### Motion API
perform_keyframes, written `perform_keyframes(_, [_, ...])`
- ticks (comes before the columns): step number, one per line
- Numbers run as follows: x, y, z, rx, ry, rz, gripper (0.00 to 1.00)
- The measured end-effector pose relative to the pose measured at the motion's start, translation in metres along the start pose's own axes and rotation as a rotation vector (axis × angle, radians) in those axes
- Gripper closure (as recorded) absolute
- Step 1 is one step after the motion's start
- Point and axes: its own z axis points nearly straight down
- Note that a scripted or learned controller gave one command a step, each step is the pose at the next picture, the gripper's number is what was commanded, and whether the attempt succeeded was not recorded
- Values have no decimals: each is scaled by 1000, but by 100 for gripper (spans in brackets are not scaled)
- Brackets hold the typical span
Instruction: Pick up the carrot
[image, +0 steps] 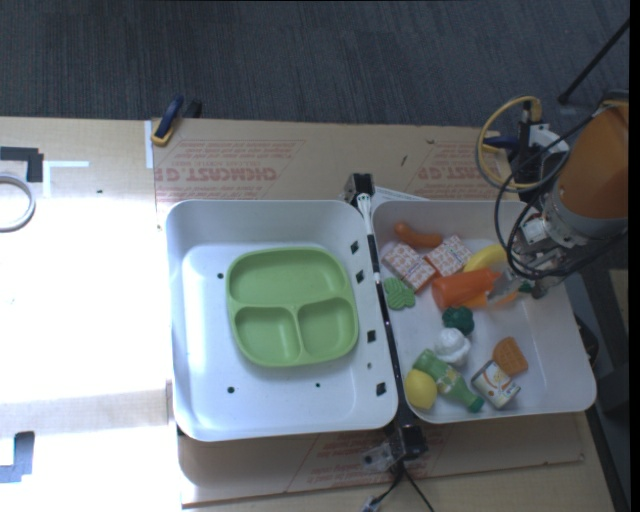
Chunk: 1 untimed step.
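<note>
Hovering low over the right white plastic bin, the gripper sits beside the orange plastic carrot, which lies just left of it among toy food. I cannot tell its grip; the lift looks undone.
</note>
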Motion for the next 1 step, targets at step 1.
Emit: perform_keyframes(1, [-7,-48,18,-1,3,-357,0])
